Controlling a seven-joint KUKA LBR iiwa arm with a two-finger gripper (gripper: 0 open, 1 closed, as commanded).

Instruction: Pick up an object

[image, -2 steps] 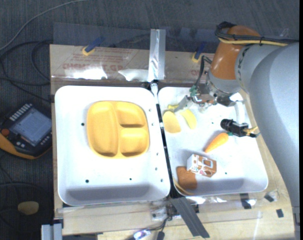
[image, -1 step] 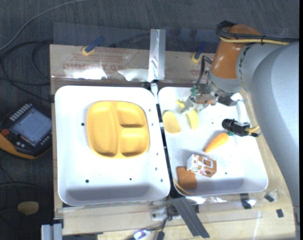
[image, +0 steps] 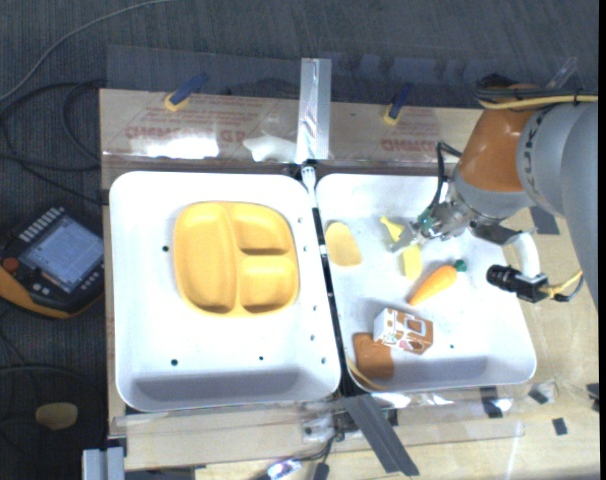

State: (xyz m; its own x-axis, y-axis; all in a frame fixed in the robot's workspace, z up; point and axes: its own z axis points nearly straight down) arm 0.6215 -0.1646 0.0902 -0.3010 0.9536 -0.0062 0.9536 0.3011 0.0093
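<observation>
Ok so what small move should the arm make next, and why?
Probably a short drop straight down. The gripper hovers in the right bin with small yellow pieces beside it; nothing shows between its fingers, and the carrot lies just below it in view.

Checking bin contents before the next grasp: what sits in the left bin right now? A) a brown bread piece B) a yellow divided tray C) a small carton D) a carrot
B: the yellow divided tray lies alone in the left bin, while the carrot and carton lie in the right bin.
</observation>
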